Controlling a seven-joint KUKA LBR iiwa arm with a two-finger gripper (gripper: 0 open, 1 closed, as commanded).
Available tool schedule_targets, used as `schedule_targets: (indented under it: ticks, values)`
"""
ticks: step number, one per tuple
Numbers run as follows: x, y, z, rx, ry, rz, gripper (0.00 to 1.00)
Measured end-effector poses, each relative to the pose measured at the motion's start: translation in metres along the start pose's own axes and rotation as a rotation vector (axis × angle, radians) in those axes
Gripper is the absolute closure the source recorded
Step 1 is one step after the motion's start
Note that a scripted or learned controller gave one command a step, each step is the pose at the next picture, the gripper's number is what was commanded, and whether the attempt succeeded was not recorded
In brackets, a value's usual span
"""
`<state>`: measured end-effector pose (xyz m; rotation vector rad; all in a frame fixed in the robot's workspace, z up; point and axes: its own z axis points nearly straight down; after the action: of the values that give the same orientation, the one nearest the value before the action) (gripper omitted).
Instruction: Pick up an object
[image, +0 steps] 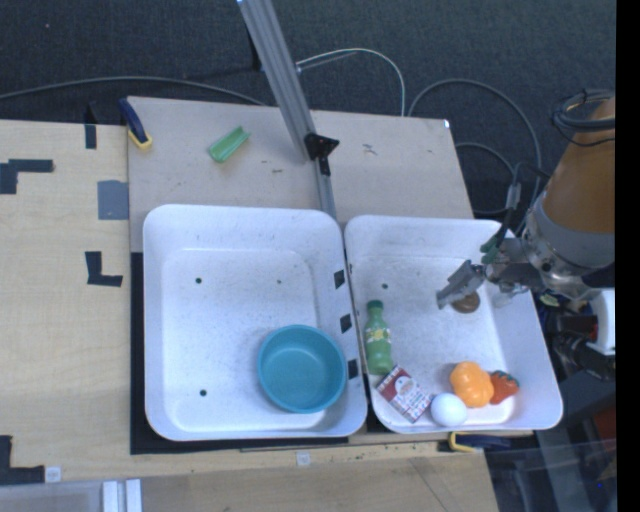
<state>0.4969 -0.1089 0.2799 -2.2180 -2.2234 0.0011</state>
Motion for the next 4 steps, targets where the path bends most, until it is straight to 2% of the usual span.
schedule_targets:
  ticks: [1,3,4]
  values:
    - [0.000,0.000,0.000,0.000,0.000,0.000,0.00]
    - [0.003,0.003,0.089,0.007,0.001,0.002,0.00]
    - [0.001,-0.003,0.153,0.008,0.001,0.002,0.00]
